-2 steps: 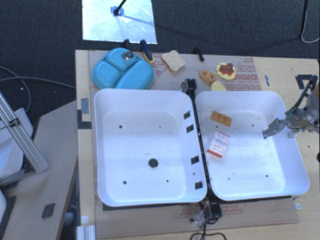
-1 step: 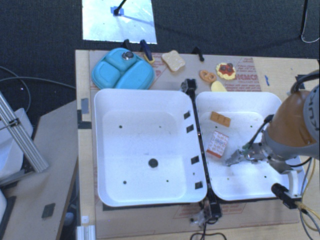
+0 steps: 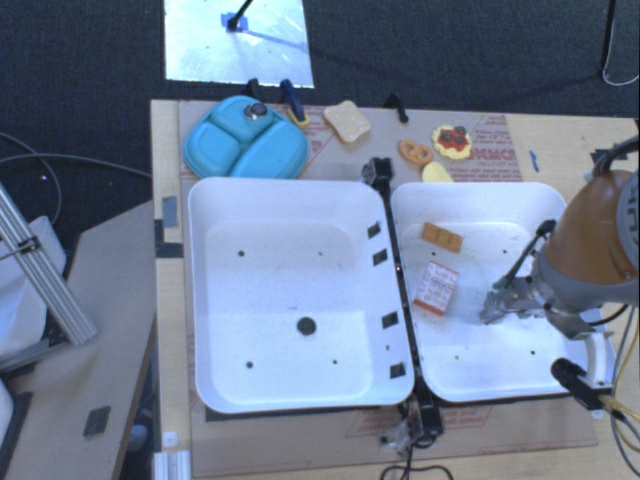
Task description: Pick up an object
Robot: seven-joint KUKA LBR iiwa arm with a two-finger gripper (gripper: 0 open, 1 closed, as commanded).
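Note:
In the right bin (image 3: pixel 470 383) lie a small white and red packet (image 3: pixel 436 288) near the left wall and an orange block (image 3: pixel 441 237) further back. My gripper (image 3: pixel 495 310) hangs low over the bin floor, right of the packet and apart from it. The grey arm with its orange band (image 3: pixel 600 233) reaches in from the right. A small dark round object (image 3: pixel 306 326) rests on the floor of the left bin (image 3: pixel 230 393).
Behind the bins on the bench sit a blue divided plate (image 3: pixel 245 140), a slice of toy bread (image 3: pixel 346 121), a pretzel (image 3: pixel 414 152), a small pizza-like toy (image 3: pixel 452 141) and a yellow piece (image 3: pixel 436 173). A black divider (image 3: pixel 393 268) runs between the bins.

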